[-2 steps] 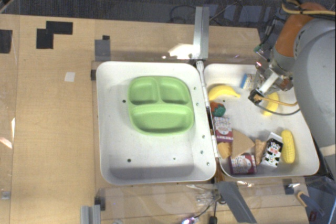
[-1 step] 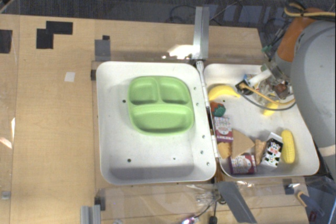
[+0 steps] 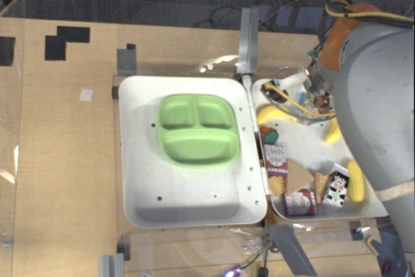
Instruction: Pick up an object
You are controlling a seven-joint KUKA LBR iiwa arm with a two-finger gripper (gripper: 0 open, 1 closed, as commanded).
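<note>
My gripper [image 3: 318, 99] hangs over the back of the right bin [image 3: 305, 139], below the orange wrist band; the arm hides its tip. Just left of it a yellow banana [image 3: 275, 116] lies against the bin's left wall. A second yellow piece [image 3: 332, 133] shows at the arm's edge. Nearer the front lie a small red and green item [image 3: 269, 136], a maroon and white carton [image 3: 276, 159], a tan slice [image 3: 299, 173], a cone [image 3: 321, 185], a cow-print carton [image 3: 337, 189], a yellow corn cob [image 3: 355, 181] and a maroon can [image 3: 299, 203].
The left bin [image 3: 139, 139] holds a green divided plate [image 3: 197, 128] in its middle. A metal post [image 3: 248, 42] stands behind the seam between the bins. The grey arm [image 3: 379, 113] covers the right side of the right bin.
</note>
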